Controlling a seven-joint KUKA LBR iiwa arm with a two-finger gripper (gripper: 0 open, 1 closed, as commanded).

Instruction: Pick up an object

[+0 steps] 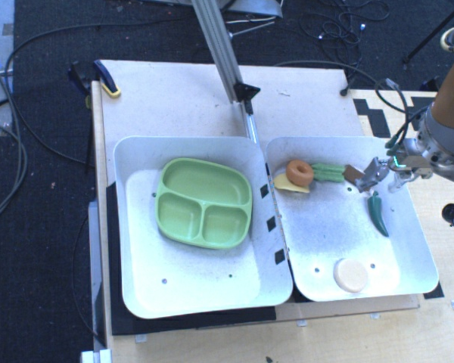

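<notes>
Here's the table, pale and broad, carrying two shallow white bins side by side. The left bin holds a light green divided plate, three compartments, sitting flat near the middle. The right bin is where the action is: the grey arm reaches in from the right, and its gripper hangs low over the bin's upper part, whether the jaws are apart or together, I can't tell from here. Just below it lies a dark green pepper-shaped piece. To its left, a lighter green vegetable, then a brown doughnut resting against a yellow slice. Near the front wall, a cream round disc.
</notes>
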